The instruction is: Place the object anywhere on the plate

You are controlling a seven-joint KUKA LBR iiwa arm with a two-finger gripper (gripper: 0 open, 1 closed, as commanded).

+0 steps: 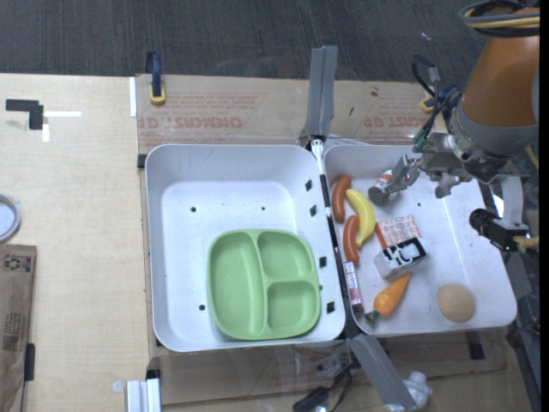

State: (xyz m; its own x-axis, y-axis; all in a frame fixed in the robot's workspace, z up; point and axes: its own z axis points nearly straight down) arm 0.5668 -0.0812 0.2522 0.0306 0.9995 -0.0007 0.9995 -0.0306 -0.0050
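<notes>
A green plate (262,283) with three compartments lies in the left bin (171,230), toward its front. The right bin (489,256) holds the loose objects: two reddish sausages (341,194) (351,239), a yellow banana (364,215), a small printed carton (400,245), an orange carrot (391,295) and a tan ball (455,302). My gripper (390,184) hangs low over the back of the right bin, just right of the upper sausage and above the banana. Nothing shows in its grasp.
A metal divider (322,101) runs between the two bins at the back. The arm's grey wrist and orange band (502,75) stand over the right bin's back right corner. A blue and yellow clamp (155,77) sits on the bench behind the left bin.
</notes>
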